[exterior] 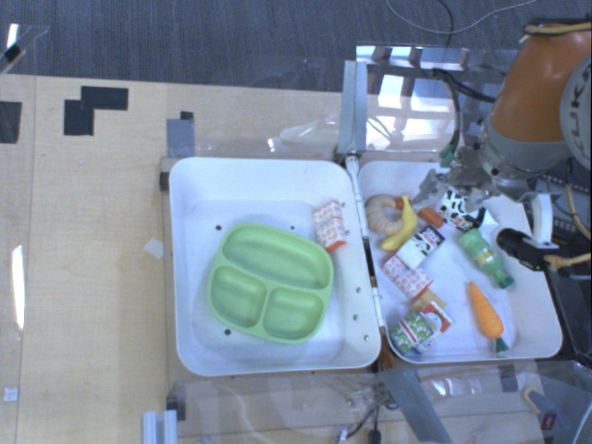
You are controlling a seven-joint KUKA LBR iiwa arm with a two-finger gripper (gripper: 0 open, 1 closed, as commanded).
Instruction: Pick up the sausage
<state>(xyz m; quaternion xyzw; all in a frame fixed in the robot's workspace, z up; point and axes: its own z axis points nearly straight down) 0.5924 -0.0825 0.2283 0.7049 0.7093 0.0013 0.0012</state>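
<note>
Camera view, front edge of the right-hand shallow white bin (532,296) first: a green-and-white foil pouch (418,327) and an orange toy carrot (485,313) lie nearest you, away from the work.

- Mid-bin is crowded. A black-and-white small carton (427,241) and a yellow toy banana (401,228) lie just beside what looks like the target.
- I judge the short orange-red sausage (429,217) to be the task's thing. It lies in the far half of the right bin, between the banana and a black-and-white cow-patterned toy (455,207).
- The grey two-finger gripper (442,189) hangs just above and beyond the sausage. You cannot tell how the jaws stand; the wrist hides them.

Risks:
- The neighbours sit tight, so a descent could catch the carton or the cow toy instead.
- The sausage is small and round, so it may roll or squirt out of a closing grip.
- A nudge to the banana could shove the target away.

Surface: both bins are smooth white plastic. The left-hand white bin (190,248) holds a pale green divided plate (268,283). The light wooden bench (83,248) runs to a dark grey carpet (231,26) beyond.
</note>
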